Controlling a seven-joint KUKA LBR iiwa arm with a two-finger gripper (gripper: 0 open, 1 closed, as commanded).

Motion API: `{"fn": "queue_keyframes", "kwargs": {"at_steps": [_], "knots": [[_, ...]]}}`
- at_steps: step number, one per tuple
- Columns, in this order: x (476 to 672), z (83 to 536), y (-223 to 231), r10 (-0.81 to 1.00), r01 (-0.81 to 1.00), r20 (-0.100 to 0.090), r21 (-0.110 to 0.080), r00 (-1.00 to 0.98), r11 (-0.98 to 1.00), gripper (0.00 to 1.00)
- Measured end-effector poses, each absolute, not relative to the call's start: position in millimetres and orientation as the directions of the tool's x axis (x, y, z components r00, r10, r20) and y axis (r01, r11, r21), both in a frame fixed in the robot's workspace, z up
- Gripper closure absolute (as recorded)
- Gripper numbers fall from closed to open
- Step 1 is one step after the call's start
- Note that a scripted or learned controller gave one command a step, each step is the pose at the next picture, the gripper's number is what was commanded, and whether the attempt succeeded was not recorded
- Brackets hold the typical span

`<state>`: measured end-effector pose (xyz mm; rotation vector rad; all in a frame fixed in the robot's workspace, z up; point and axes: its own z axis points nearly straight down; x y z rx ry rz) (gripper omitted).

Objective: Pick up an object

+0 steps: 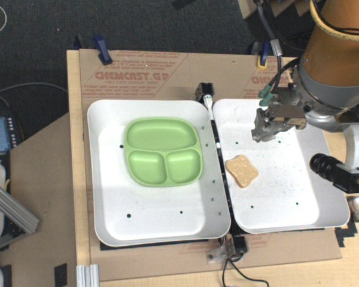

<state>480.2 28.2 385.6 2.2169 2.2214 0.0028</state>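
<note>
Over right bin (323, 211), gripper (264, 134) hangs w/ nothing between its fingers; can't tell if spread or pressed together. Tan bread-like piece (242, 171) lies near-left of it, close to bin divider. Risk: descent lands off-target, fingers close on bare floor or nudge piece away.

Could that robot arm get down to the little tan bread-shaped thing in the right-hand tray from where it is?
Probably yes. The gripper hangs over the right bin, up and to the right of the tan piece, and nothing lies between them. The piece sits near the bin's left wall, which might crowd one finger.
</note>
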Motion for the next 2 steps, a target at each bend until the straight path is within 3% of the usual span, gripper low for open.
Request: {"fn": "queue_keyframes", "kwargs": {"at_steps": [1,2], "knots": [[479.5,388,74,1.000,1.000,0.001,0.003,-0.005,0.005,1.00],[479.8,424,66,1.000,1.000,0.000,0.006,-0.001,0.001,1.00]]}}
